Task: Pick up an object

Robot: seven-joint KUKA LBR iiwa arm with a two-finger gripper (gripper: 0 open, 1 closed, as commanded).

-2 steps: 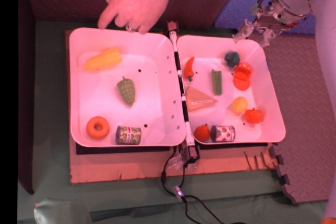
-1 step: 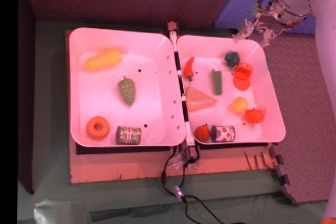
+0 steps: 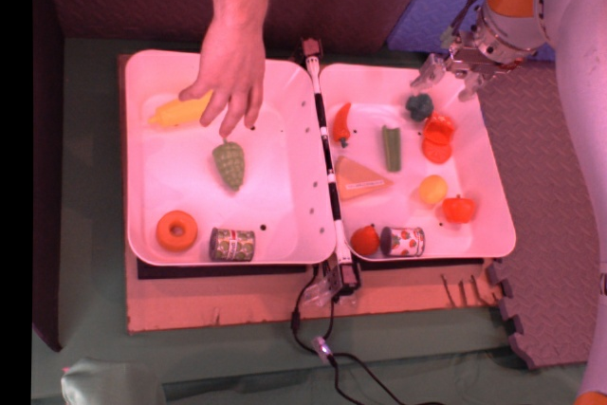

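My gripper [image 3: 448, 81] hangs over the far right corner of the right bin [image 3: 498, 204], open, with nothing between its fingers. Just below it lie a dark green broccoli piece [image 3: 418, 106] and a red-orange toy [image 3: 437, 138]. The same bin holds a red pepper [image 3: 341, 123], a green cucumber [image 3: 392, 147], a sandwich wedge [image 3: 360, 177], a yellow lemon [image 3: 432, 190], an orange pepper [image 3: 458, 209], a tomato [image 3: 365, 240] and a small can [image 3: 403, 242].
A person's hand [image 3: 230, 62] reaches into the left bin [image 3: 142, 204] from the far side, fingers over a yellow corn [image 3: 180, 112] and a green knobbly toy [image 3: 229, 164]. An orange ring [image 3: 176, 230] and a can [image 3: 231, 245] sit at its near edge. A cable [image 3: 322, 337] trails in front.
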